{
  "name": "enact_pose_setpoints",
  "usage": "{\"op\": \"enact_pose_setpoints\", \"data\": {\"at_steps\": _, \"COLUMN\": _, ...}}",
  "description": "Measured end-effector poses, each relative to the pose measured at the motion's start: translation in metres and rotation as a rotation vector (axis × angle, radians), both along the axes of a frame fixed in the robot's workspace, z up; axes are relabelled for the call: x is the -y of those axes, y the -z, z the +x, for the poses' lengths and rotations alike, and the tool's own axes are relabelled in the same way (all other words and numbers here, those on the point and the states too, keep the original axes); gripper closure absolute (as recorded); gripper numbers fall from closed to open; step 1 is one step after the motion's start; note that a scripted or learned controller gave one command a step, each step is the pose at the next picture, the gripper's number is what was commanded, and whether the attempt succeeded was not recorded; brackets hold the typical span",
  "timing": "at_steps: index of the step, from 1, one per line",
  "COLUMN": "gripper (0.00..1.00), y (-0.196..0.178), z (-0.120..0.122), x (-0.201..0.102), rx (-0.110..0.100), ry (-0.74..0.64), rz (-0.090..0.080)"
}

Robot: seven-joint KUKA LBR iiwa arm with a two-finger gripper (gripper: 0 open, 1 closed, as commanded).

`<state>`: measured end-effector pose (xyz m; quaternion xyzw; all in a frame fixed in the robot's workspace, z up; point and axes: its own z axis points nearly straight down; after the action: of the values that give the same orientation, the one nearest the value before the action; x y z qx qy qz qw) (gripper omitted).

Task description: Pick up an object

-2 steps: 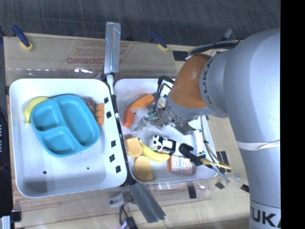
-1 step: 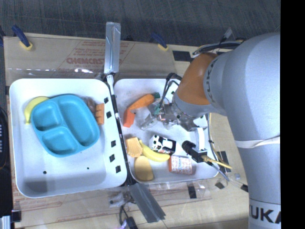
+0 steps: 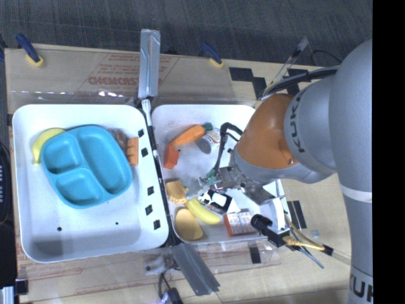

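The arm [image 3: 329,125] is reaching in from the right, its orange band [image 3: 269,135] bulging over the right bin [image 3: 190,116] and the wrist bending down toward the bin's lower half. The claw [image 3: 215,192] is hanging low among the clutter, and I cannot tell whether it is wide or narrow. A banana [image 3: 204,213] is lying just below the claw, with a tan rounded piece [image 3: 188,225] beside that. Up and to the left of the claw, a carrot [image 3: 187,135] is resting near an orange-red block [image 3: 171,157]. A small labelled box [image 3: 239,222] is sitting down to its right. Far to the left, a blue divided plate [image 3: 88,164] is lying in the left bin [image 3: 38,233].
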<state>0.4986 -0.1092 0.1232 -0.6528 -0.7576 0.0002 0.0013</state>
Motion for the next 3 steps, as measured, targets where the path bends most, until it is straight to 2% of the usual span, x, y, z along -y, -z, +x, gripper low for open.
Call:
{"op": "enact_pose_setpoints", "data": {"at_steps": 1, "gripper": 0.00, "y": 0.025, "z": -0.014, "x": 0.000, "rx": 0.025, "ry": -0.032, "rz": -0.005}}
{"op": "enact_pose_setpoints", "data": {"at_steps": 2, "gripper": 0.00, "y": 0.032, "z": 0.039, "x": -0.006, "rx": 0.001, "ry": -0.209, "rz": 0.000}}
{"op": "enact_pose_setpoints", "data": {"at_steps": 3, "gripper": 0.00, "y": 0.003, "z": 0.106, "x": 0.029, "rx": 0.003, "ry": -0.043, "rz": -0.002}}
